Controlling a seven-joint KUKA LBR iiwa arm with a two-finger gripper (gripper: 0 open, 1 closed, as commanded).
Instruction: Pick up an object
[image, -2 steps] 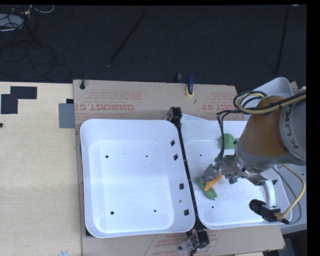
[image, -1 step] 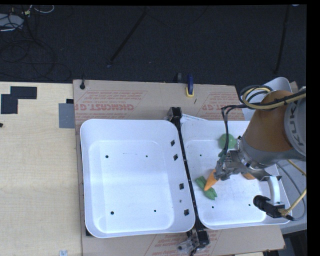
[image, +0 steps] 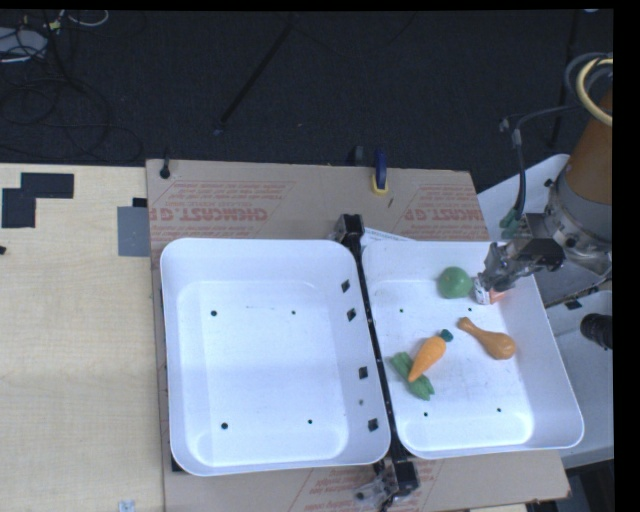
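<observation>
Two shallow white plastic bins sat side by side on a brown cardboard sheet laid over the pale wooden bench, presumably so that the bins stayed level and together under the fixed camera. The left bin had a smooth, glossy floor marked by a few small dark holes. The right bin carried every candidate for picking.

At its far side lay a rounded green lump with a matt surface. Just right of it the gripper hung low over the far right part of the bin, reaching in from the right on the grey arm with its orange band. Whether the fingers stood wide or narrow could not be told, since the tip was small and blurred; a small reddish-white patch showed at the tip, and nothing could be confirmed as held.

Nearer the middle lay an orange toy carrot with a dark green top, tilted, its tip touching a dark green leafy piece. To its right lay a tan, drumstick-shaped toy, apart from the carrot. All three looked smooth and moulded, and likely slippery to grip. The pick was judged not yet achieved.
</observation>
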